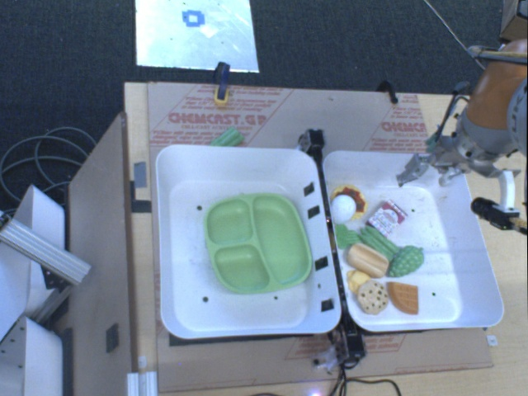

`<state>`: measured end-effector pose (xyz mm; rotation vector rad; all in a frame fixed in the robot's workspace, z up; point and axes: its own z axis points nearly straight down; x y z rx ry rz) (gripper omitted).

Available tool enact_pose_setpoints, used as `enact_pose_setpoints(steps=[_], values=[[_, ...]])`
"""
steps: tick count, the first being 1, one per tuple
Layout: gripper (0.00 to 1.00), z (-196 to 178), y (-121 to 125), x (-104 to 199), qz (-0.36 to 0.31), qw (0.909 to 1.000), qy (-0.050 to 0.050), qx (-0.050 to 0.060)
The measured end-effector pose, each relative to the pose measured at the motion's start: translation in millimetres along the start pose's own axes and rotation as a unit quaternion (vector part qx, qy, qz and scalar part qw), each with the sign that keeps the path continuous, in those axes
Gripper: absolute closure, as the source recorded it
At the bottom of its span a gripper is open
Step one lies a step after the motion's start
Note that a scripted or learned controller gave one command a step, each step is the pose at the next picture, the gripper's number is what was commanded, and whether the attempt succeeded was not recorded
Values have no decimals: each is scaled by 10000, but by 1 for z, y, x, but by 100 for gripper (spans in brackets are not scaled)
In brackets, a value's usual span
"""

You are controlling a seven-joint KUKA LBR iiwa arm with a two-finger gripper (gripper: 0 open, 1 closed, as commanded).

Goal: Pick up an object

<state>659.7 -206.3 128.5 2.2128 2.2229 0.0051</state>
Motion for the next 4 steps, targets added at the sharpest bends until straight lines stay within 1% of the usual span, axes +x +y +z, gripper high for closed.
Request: enact_pose_setpoints(steps=[1, 2, 3, 4], values=[[0, 5, 10, 0, 1, 10000, 2, 5], [0, -9, 10, 0, 3, 10000, 2, 6], [0, -35, -140, -1, 53, 10000, 21, 67], [0, 47, -136, 1, 17, 10000, 6, 32]])
